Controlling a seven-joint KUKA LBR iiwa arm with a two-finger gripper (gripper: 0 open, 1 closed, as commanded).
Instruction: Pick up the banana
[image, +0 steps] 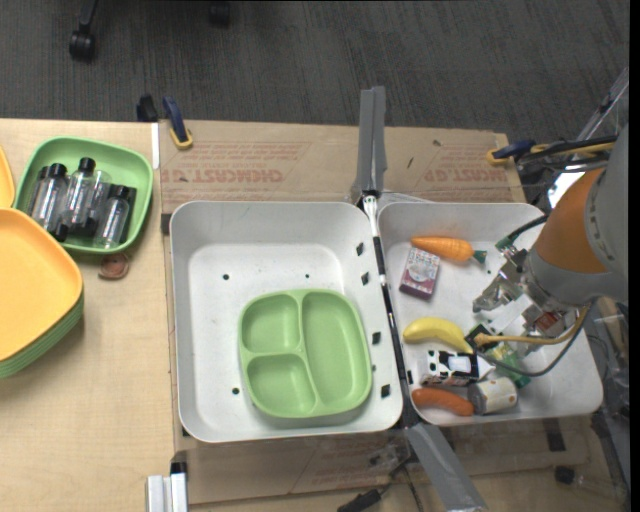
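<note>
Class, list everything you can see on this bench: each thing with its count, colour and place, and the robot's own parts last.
Bins: 2, white, side by side.
Divided plate: 1, green, left bin.
Banana: 1, yellow, right bin.
Carrots: 2, orange, right bin, far and near ends.
Small box: 1, purple, right bin.
Bottles: several, clear with black caps, in a green tray, far left.
Plates: stack, orange, left edge.
Arm: 1, grey and orange, right.
Gripper: 1, over right bin.

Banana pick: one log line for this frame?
banana lying in right bin | tool just right of it, low | grasp: not seen | carrot behind
</note>
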